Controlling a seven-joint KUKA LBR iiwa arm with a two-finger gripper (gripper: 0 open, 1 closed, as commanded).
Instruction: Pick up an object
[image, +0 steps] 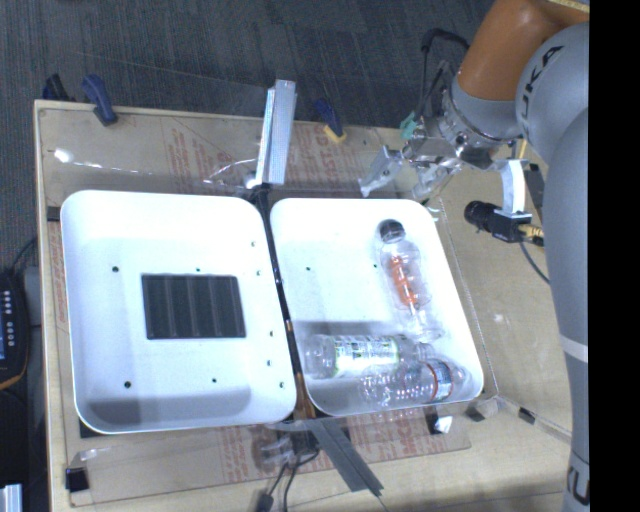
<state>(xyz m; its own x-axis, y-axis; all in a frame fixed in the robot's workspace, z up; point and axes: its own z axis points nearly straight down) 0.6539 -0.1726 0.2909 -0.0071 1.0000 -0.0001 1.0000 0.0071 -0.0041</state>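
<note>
Hovering beyond right bin (455, 290), hand (405, 172) spread, grasping nothing; wooden bench (150, 135), dark floor.

Three bottles (405, 275) lie in the right bin (330, 240); a ridged pad (193, 306) in the left bin (100, 230).

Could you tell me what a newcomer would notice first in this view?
Probably the three clear plastic bottles crowded in the right bin, one along its right side and two across its near end. Next, the dark ribbed rectangle in the left bin, and the gripper above the right bin's far edge.
</note>
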